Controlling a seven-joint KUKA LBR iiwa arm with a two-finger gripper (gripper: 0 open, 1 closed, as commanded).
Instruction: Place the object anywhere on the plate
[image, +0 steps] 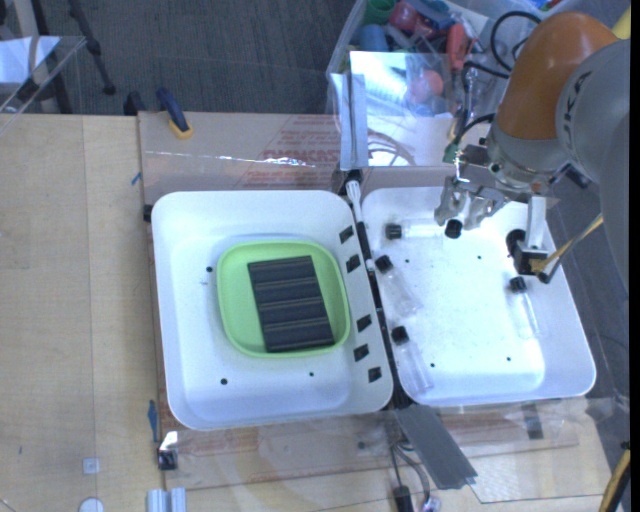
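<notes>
Since the dark ribbed block (290, 303) already lay on the green plate (232, 300), left bin, the end effector (462, 212) over the right bin, can't tell if spread, risked knocking it off w/ another pass.

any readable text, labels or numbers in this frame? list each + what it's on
Nothing legible.
Red print on the clear plastic sheet behind the bins: too blurred to read.
Dark ridged object on the green plate: no markings visible.
Left bin, right bin and gripper: no lettering visible.
</notes>
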